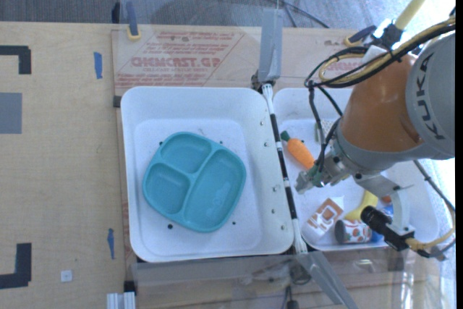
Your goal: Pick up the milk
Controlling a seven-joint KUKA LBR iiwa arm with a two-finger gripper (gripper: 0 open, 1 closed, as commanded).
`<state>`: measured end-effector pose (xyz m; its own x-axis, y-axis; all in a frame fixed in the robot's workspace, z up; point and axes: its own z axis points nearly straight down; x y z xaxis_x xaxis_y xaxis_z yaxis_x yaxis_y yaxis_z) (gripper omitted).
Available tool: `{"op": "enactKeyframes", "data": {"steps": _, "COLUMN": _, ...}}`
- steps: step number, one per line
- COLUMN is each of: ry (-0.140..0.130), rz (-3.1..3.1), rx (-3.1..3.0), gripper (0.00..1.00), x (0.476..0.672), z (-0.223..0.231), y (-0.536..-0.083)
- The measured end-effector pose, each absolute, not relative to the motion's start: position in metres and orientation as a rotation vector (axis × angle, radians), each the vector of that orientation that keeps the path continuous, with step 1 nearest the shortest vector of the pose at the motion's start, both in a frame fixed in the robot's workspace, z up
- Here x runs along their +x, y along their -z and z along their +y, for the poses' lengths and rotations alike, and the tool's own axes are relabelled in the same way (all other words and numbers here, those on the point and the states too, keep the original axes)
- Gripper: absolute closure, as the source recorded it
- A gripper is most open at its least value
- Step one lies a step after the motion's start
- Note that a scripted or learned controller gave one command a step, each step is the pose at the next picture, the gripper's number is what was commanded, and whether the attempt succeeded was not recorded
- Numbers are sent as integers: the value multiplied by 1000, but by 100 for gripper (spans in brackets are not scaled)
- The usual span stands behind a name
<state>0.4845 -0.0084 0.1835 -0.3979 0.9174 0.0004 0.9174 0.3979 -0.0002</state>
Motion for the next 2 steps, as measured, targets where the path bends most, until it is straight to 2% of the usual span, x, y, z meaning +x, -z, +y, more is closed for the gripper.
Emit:
{"op": "enactKeyframes", "data": {"steps": 1, "ry": -1, "rz": -2625, "rx": -1724, "gripper": 0, "x": 484, "z": -9, "y": -183}}
{"op": "enactKeyframes", "data": {"steps": 2, "ry": -1, "rz": -2676, "rx": -1644, "gripper": 0, "x": 480, "z": -71, "y": -183}}
